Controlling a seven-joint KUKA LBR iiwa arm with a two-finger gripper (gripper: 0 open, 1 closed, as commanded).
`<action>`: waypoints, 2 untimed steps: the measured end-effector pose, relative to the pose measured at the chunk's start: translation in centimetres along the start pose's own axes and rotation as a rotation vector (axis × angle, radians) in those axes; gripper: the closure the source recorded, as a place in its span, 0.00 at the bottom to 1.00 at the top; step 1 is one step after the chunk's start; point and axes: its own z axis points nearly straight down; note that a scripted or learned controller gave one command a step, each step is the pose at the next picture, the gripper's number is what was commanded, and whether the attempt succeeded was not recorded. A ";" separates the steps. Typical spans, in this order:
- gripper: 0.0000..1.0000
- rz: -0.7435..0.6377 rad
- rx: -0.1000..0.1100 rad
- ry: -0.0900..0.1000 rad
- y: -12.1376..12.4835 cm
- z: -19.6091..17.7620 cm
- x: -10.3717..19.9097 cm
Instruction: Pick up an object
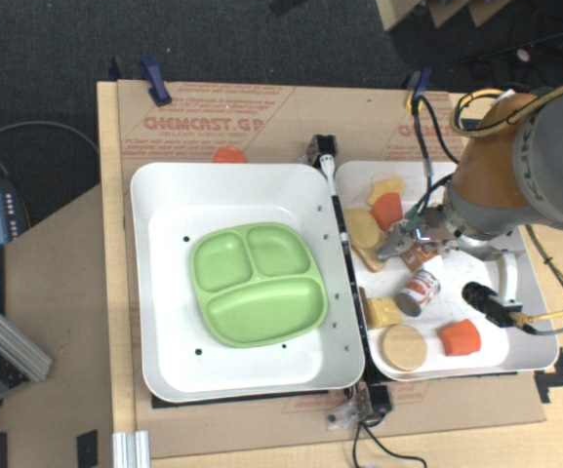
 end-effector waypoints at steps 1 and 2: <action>1.00 0.006 -0.006 -0.001 0.0 -1.1 -0.4; 1.00 0.001 0.008 0.009 1.7 -9.9 7.9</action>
